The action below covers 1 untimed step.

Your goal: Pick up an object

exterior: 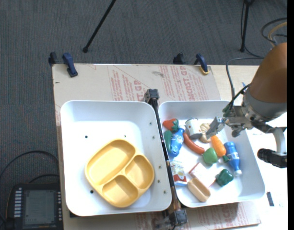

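Toy food pieces are lying loose in the right bin (250,188): a white cup (192,126) and a red sausage (194,142) just left of and below the end effector (217,125), an orange carrot (217,144) beneath it. The end effector is hovering low, fingers apart, gripping nothing, so the pick is not yet made. Further left, a yellow tray (120,172) is sitting in the left bin (72,128) on the counter (118,80), grey carpet beyond.

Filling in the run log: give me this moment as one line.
hand: over right white bin | below it: orange plastic carrot, red sausage | left bin: yellow divided tray
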Each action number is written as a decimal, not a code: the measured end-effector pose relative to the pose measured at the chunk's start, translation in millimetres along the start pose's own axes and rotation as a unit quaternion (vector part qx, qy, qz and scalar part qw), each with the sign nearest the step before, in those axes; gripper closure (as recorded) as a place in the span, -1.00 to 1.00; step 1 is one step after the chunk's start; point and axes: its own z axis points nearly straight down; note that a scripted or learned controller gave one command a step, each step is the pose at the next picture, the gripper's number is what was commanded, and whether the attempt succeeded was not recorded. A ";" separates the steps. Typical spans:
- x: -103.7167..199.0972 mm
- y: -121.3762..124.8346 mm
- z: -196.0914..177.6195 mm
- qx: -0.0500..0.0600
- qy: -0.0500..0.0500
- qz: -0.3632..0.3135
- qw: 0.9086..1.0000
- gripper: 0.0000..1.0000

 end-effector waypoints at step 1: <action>-10.2 17.1 121.4 0.001 0.000 0.002 1.000 -1.00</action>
